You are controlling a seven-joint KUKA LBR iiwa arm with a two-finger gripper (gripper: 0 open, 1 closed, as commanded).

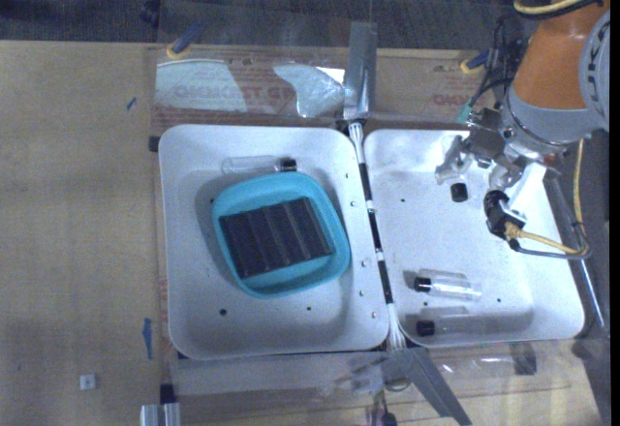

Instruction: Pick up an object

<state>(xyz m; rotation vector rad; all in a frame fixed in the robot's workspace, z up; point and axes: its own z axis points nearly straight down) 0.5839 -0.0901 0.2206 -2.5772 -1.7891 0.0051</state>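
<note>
The arm (567, 66) is a thick rounded tube with a wide orange band above a pale grey wrist; dark letters run down the grey shell at its right edge. Below the wrist sits the tool (463, 166), a cluster of silvery metal parts with small black pieces, one a black tip. Thin dark cables loop beside the orange band, and a yellow cable (547, 242) trails from a black fitting underneath
</note>
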